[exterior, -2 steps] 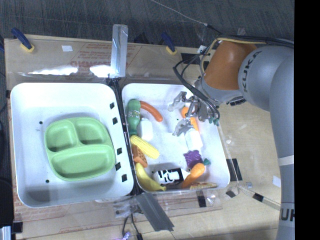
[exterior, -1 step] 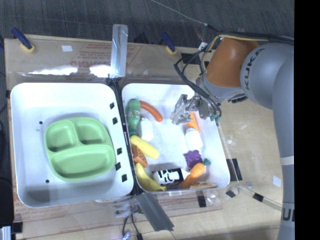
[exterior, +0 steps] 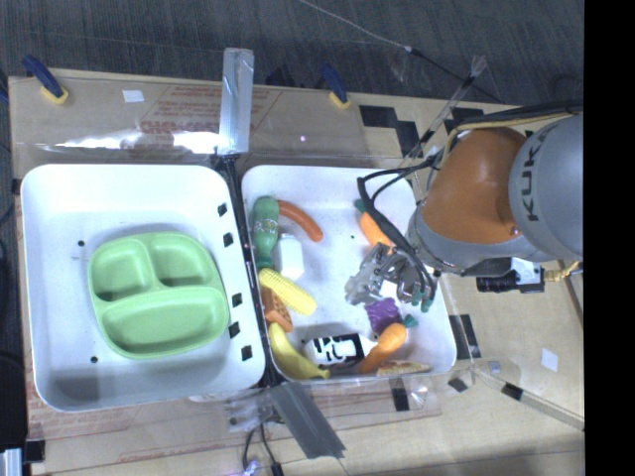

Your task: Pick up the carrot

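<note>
2 bins (exterior: 40,266): left has 1 green tray (exterior: 154,291); right has 2 carrots (exterior: 385,343), end effector (exterior: 382,276) grip state unclear.

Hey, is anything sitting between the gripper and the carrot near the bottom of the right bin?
Yes. A purple toy lies directly between the gripper above and the carrot below, touching the carrot's upper end.

even overhead light, soft shadows, faint glare on tape, slightly blurry.
</note>
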